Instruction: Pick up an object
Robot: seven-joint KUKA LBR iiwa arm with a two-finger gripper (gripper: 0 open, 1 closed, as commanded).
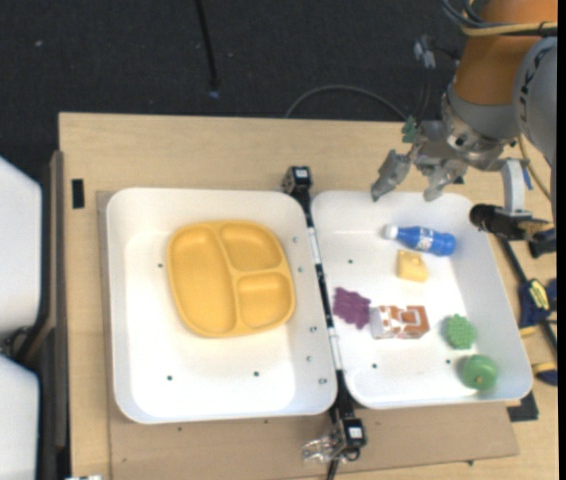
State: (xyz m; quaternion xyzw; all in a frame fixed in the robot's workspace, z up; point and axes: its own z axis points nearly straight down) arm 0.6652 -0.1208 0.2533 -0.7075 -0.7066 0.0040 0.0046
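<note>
My gripper (409, 181) hangs over the far edge of the right bin (363, 368), its two fingers spread apart and nothing between them. Just below it lies a blue bottle (423, 238) with a white cap. Nearer the front sit a yellow wedge (412, 266), a purple grape bunch (352, 307), a brown and white box (401, 321), a bumpy green thing (458, 331) and a green apple (478, 371).
The left bin (138, 368) holds a yellow divided plate (231, 277). A black clamp (297, 179) sits on the ridge between the bins at the back. White containers (3, 268) stand at the far left of the bench.
</note>
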